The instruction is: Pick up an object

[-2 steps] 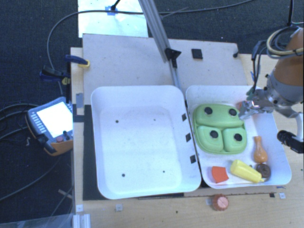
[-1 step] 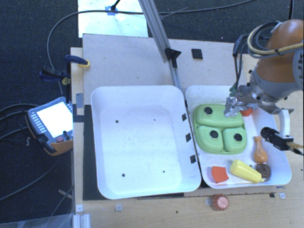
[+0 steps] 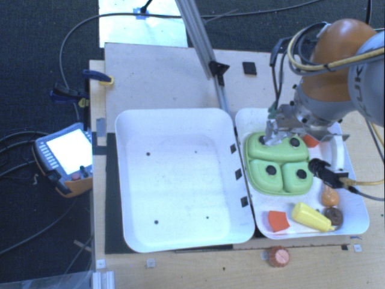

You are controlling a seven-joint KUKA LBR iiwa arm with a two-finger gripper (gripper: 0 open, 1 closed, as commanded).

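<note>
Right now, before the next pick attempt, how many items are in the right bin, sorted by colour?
Green: 1, the large moulded green piece
Yellow: 1, the yellow block
Orange or red: 3, the orange wedge, the small orange piece and a red-orange piece partly hidden by the gripper
Brown: 1, the brown round item
Total: 6

Both white bins (image 3: 180, 233) look like smooth plastic, faintly glossy; the green moulded tray (image 3: 280, 164) at three o'clock shines too. The surface (image 3: 156, 77) is matt board.

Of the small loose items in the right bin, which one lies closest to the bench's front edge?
The orange-red block, at the right bin's front left. The yellow piece beside it and the brown round piece sit slightly further back.
</note>
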